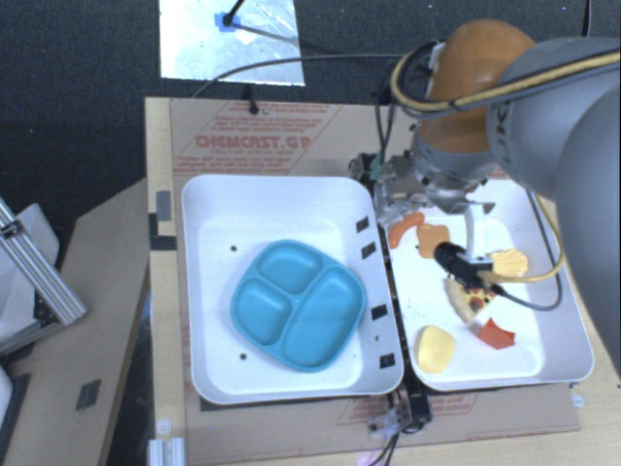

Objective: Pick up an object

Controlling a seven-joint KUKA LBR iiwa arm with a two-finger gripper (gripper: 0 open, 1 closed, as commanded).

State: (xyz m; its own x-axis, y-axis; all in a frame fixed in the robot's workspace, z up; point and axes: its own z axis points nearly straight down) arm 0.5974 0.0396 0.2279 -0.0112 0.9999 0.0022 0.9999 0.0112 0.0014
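Note:
The right bin (553, 357) holds several small toy food pieces. An orange-red piece (408, 228) and an orange piece (433, 240) lie near its upper left corner. A yellow piece (510, 261) lies further right, with a tan piece (470, 300) below it. Nearer the front are a red wedge (497, 334) and a pale yellow lump (435, 348). My gripper (412, 200) hangs over the upper left part of this bin, just above the orange-red and orange pieces. Its tip is hidden by the wrist body.
A blue divided plate (297, 304) lies in the left bin (209, 260). The ridge between the bins (380, 289) carries black clips. A yellow cable and a black connector (452, 257) hang from the arm over the right bin. Cardboard (252, 139) lies under both bins.

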